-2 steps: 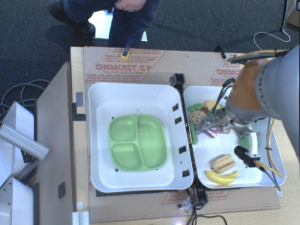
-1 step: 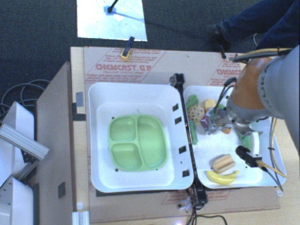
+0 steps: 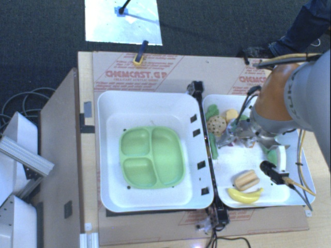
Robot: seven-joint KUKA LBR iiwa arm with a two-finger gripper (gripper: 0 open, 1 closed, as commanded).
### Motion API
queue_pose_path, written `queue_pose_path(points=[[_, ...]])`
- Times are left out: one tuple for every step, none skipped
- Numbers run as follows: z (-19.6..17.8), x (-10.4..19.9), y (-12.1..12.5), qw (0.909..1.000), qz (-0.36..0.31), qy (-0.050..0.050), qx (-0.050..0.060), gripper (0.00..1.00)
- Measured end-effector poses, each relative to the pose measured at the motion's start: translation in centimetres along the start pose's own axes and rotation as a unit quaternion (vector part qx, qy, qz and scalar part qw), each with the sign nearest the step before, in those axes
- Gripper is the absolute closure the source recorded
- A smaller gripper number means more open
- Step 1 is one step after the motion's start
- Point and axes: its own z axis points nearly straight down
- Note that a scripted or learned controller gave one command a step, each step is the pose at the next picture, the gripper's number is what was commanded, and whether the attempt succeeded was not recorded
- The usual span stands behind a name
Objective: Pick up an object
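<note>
Over the right bin in the camera view, your gripper hangs low among a tight cluster: a speckled cookie-like piece, a yellow piece and a long green piece lying along the divider; you cannot tell whether anything sits within its grasp. Expect trouble from crowding, since a descent here could nudge neighbours aside or jam against the bin wall, while the bread roll and banana lie apart near the front edge, and the green tray rests in the left bin.
</note>
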Motion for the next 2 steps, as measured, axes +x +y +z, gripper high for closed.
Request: queue_pose_path(points=[[-20.3, -4.1, 0.3, 1.0, 0.001, -0.002, -0.009, 0.0], [-9.6, 1.2, -2.1, 1.0, -0.002, 0.003, 0.006, 0.0]])
